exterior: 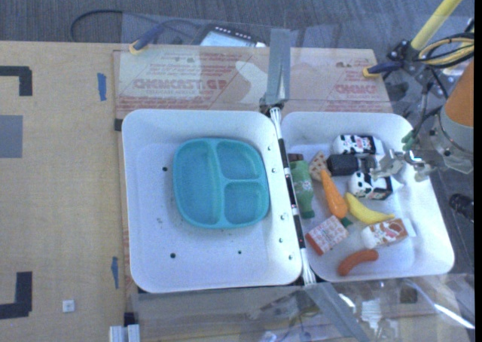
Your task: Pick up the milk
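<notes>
Camera view shows us the milk [370,184], a small container with black and white cow spots, lying in the right bin [435,254] near its middle. The tool [392,168] is just beside the milk, at its upper right side, and seems to touch it or nearly so. We cannot tell if the tool is released or clenched, and we see nothing held in it. It is of pale shiny metal, and the arm [461,107] above it is grey with an orange band.

A second cow-spotted container [354,143] lies further back in the same bin, with a black block [345,163] just in front of it. Left of the milk we see an orange carrot [334,191], long and pointed, and below the milk a curved yellow banana [367,211]. Near these lie a green bottle [303,191], a red and white carton [326,233], another small carton [388,232] and a smooth red sausage [356,260].

The left bin [143,205] bears a turquoise plate [221,182] with rounded corners and three compartments. Both bins are of white plastic and stand on a pale wooden surface [60,182].
</notes>
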You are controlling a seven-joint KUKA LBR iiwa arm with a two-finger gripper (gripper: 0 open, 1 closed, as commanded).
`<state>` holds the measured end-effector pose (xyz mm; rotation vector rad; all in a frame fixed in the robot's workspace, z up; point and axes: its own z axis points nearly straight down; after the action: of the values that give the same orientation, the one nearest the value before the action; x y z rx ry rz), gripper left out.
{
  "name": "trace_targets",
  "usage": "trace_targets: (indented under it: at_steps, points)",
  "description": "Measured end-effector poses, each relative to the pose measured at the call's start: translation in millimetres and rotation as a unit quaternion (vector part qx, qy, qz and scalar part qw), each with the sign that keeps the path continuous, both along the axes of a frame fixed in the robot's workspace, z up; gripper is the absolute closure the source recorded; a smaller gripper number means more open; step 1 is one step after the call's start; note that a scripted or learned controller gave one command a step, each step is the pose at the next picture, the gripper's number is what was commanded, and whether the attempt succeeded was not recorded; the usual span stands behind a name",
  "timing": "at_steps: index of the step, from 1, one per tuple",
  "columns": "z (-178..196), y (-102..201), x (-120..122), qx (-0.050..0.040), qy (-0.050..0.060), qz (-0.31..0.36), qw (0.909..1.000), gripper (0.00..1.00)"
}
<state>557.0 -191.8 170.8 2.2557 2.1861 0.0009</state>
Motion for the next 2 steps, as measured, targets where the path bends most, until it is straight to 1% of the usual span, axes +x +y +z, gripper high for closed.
trace_targets:
  at_steps: [1,2]
  points:
    - [-59.2,-5.1,31.3,-0.002,-0.014,0.012,0.9998,0.0]
    - [-48.3,-5.0,32.4,-0.0012,-0.016,0.011,0.9998,1.0]
